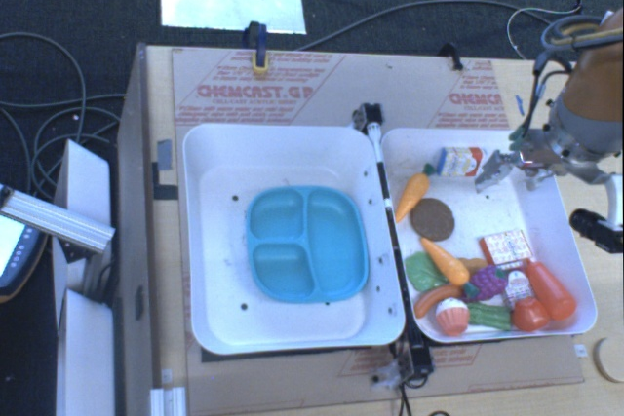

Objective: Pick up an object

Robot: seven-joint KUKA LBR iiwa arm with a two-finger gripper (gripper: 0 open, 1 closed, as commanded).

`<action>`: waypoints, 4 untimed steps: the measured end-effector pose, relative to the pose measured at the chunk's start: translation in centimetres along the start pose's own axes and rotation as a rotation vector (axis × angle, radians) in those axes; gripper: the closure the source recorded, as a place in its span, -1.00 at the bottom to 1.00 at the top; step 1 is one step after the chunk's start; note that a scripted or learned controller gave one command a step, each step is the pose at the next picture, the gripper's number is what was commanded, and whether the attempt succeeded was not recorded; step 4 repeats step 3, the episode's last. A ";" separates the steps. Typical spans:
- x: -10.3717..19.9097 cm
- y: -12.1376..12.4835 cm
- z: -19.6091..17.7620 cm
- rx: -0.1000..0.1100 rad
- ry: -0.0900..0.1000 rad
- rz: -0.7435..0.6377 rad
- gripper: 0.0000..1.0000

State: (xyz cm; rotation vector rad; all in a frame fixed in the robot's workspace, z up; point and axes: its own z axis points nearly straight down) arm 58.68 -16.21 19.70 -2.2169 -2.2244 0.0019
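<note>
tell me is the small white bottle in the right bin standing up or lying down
Lying down: the white bottle rests on its side on the right bin floor, its length running sideways.

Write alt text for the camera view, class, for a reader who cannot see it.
A grey robot arm's hand hovers over the right bin, beside a small bottle, holding nothing. That bin is crowded with toy food, including two carrots and a brown cookie. The left bin holds a blue divided tray.

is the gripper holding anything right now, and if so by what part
Nothing is held. The gripper hangs over the back of the right bin, beside the small bottle, with nothing between its fingers.
</note>
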 end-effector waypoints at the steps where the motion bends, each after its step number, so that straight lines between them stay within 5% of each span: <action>1: 5.5 2.8 10.0 0.000 -0.002 0.002 -1.00; 2: 6.5 -0.6 11.5 0.001 0.000 0.002 -1.00; 3: 6.5 -0.5 10.5 0.000 0.000 0.002 1.00; 4: 6.5 -0.5 10.5 0.000 0.000 0.002 1.00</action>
